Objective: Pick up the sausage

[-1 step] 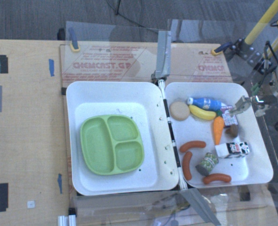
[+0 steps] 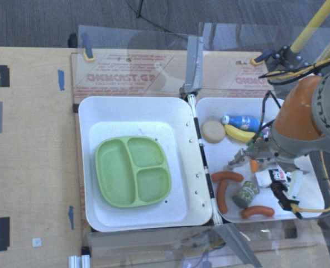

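**Sausage pickup: not yet done**

No sausage lifted so far; all three lying on the floor of the right bin [image 2: 315, 202]. Gripper [image 2: 238, 159] low inside that bin, near its middle, just above one sausage [image 2: 227, 176]. Impossible to tell whether the claw is released or clenched; nothing visible in its grasp. Left to do, by the look of it: descend, close on a sausage, raise it.

Left bin [image 2: 92, 116]: one green tray [image 2: 133, 171] with three compartments, nothing in them.

Right bin: a second sausage [image 2: 222, 196] standing lengthwise beside the first, a third sausage [image 2: 258, 211] near the front edge, a green packet [image 2: 246, 193] between them, a banana [image 2: 238, 133], a blue bottle [image 2: 241, 120], a tan round cookie [image 2: 213, 130].
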`<state>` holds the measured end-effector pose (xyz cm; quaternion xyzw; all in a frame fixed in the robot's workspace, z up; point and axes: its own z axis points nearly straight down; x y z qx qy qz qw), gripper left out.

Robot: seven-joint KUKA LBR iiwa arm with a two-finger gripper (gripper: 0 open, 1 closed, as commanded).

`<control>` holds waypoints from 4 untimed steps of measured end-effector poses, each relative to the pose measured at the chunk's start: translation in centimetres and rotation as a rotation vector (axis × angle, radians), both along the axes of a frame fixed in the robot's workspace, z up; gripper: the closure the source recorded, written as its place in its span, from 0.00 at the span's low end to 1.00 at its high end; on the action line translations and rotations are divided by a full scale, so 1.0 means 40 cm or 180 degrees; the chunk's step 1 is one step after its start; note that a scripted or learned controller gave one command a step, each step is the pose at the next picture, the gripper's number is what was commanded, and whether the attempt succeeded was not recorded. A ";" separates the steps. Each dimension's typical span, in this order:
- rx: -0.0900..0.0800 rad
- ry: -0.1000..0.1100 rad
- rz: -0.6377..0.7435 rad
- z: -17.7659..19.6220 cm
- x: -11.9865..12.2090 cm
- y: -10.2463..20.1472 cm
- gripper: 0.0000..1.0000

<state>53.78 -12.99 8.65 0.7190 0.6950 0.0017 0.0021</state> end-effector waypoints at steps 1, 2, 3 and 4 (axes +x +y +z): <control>0.0004 0.0004 -0.0406 0.000 -0.045 0.056 0.00; 0.0004 0.0005 -0.0435 0.000 -0.122 0.093 0.00; 0.0001 -0.0009 -0.0443 0.027 -0.119 0.091 1.00; 0.0002 -0.0006 -0.0443 0.026 -0.119 0.091 0.00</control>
